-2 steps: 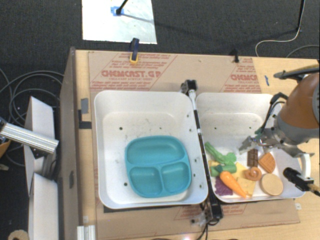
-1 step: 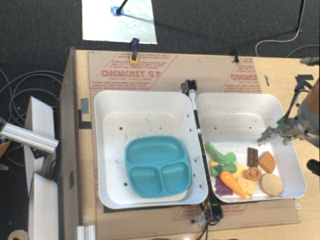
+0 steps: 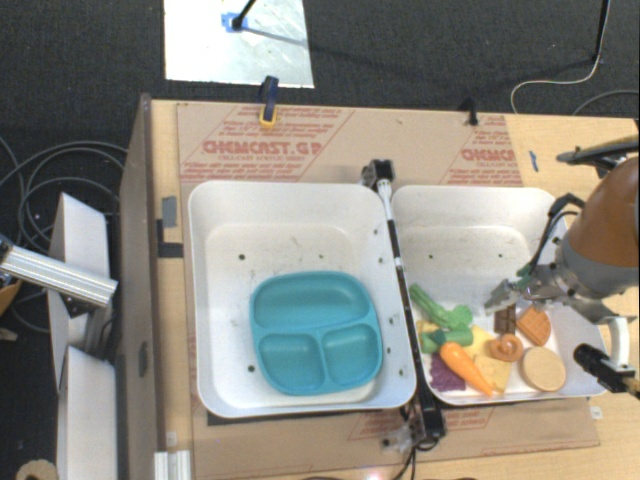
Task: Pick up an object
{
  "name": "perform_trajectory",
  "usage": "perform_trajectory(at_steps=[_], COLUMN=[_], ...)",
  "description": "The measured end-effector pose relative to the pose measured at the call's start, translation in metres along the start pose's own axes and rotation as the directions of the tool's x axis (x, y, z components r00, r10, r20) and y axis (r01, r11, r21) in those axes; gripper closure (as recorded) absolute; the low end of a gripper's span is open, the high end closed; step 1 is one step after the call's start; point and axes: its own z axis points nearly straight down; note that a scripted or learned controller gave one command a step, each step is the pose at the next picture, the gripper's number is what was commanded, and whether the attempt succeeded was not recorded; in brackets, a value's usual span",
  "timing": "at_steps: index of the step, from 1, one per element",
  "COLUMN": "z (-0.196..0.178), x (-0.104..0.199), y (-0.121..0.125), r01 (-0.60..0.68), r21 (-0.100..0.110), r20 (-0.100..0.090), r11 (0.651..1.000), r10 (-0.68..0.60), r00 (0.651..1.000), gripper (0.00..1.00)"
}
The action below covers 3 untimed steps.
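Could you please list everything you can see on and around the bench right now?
Bins: two, white, side by side on the bench.
Divided tray: one, teal, in the left bin.
Toy food: a cluster of green, orange, tan, brown and purple pieces, near corner of the right bin.
Carrot: one, orange, within that cluster.
Cardboard sheet: one, brown with red print, under the bins.
Arm: one, grey and orange, over the right bin.
Gripper: one, above the food.

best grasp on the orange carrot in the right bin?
Grip the carrot across its thick upper-left end, coming straight down. It lies flat and slanted, tapering toward the lower right, so close the fingers across its width. The green vegetable and cheese wedge crowd both sides, so expect tight clearance.
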Motion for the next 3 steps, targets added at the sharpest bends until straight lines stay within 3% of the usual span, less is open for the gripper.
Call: perform_trajectory(at_steps=[1,2,3], z=[-0.023,0.014,-0.033], x=[-0.019,-0.013,-0.018], y=[-0.003,-0.005,-0.036], r01=[-0.001,0.0,-0.001], r21=[0.002,0.005,0.003], r20=[-0.002,-0.003,-0.003], r11=[1.0,1.0,1.0], r10=[0.001,0.0,0.001], r00=[1.0,1.0,1.0], gripper=[0.0,0.0,0.0])
